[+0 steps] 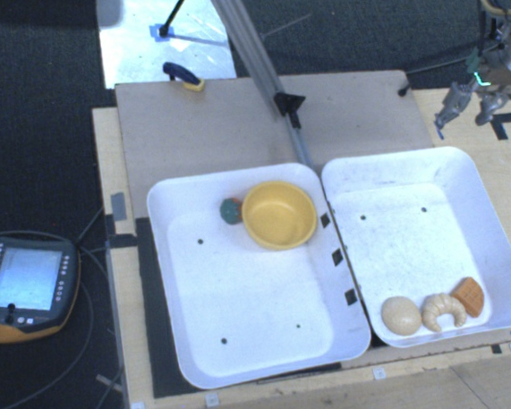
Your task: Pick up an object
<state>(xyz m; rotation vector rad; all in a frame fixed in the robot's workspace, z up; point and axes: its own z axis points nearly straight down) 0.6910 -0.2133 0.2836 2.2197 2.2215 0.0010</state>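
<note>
The gripper (465, 114) hovers past the right bin's (468, 168) far right corner; its finger state cannot be told. A croissant (444, 310) lies in that bin's near end.

dark carpeted floor (29, 95) surrounds the scene on the left and along the top. a pale wooden tabletop (130, 346) fills the middle, with a brown board (203, 128) laid flat over its far part. a grey metal pole (254, 51) rises at a slant from a black clamp (288, 104) on that board. at the board's far edge sits a small blue and yellow clip (182, 74). beyond it a shiny light panel (144, 30) lies on the floor, catching bright glare. on the carpet to the left rests an orange handheld pendant (25, 286) with a lit screen, its cable looping nearby. the light is even and soft
</note>
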